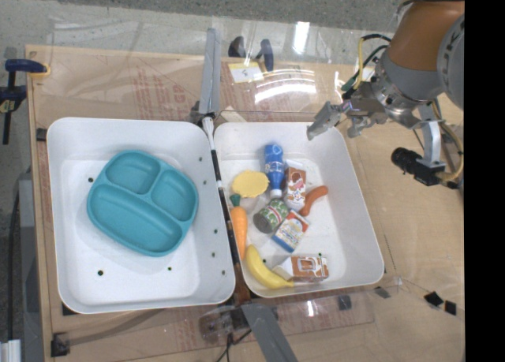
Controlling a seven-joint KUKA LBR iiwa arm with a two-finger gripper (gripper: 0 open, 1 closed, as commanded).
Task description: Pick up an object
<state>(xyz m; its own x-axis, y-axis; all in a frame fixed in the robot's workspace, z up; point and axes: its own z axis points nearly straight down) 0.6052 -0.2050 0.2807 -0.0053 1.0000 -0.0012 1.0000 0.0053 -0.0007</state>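
Observation:
The right bin (359,195) holds several toy food items: a blue bottle (274,162), a yellow chip-like piece (250,184), an orange carrot (238,226), a yellow banana (264,268), a green can (271,215), a red sausage (314,195) and small cartons (309,267). My gripper (331,119) hangs above the bin's far right corner, well above the items. Its fingers stand apart with nothing between them.
The left bin (67,258) holds a teal divided plate (142,201). A metal divider bar (208,76) runs between the bins at the back. Blue clamps (16,84) sit at the bench's left edge. A clear plastic sheet covers the bench behind the bins.

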